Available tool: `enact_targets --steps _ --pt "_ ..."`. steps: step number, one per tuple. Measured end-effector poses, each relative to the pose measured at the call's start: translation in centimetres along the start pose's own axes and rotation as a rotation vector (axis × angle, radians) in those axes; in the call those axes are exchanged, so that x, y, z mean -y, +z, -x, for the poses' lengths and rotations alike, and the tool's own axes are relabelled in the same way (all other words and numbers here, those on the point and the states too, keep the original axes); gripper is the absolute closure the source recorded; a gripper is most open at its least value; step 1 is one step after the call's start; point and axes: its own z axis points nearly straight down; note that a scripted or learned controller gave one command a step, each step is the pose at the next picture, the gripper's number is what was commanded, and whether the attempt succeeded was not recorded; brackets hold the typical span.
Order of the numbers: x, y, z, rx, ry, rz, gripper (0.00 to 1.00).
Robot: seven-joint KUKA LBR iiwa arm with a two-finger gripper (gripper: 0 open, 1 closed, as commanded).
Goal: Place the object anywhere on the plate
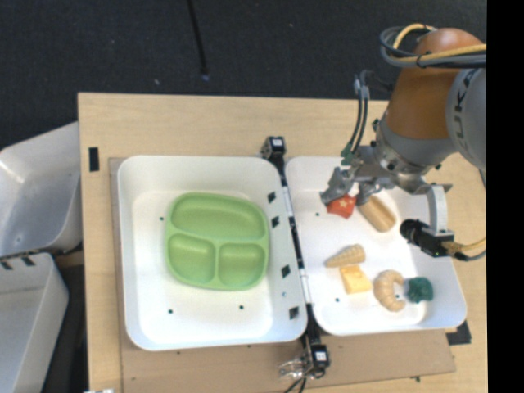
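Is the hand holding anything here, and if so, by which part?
Cannot be told. The hand sits right over the small red object in the right bin, but any grip is hidden.

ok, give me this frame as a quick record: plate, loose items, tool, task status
plate: green three-compartment plastic plate, in left white bin, nothing on it
right white bin: red toy piece, tan cylinder, cream cone, yellow cheese-like wedge, tan ring-shaped toy, small dark green item
tool: over right bin, at the red piece; grip unclear
task status: nothing placed yet
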Motion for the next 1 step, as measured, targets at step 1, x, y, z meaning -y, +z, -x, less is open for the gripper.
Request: enact_targets --steps 1 --pt "-0.47 -0.58 -5.76 0.0 0.0 0.0 1.0"
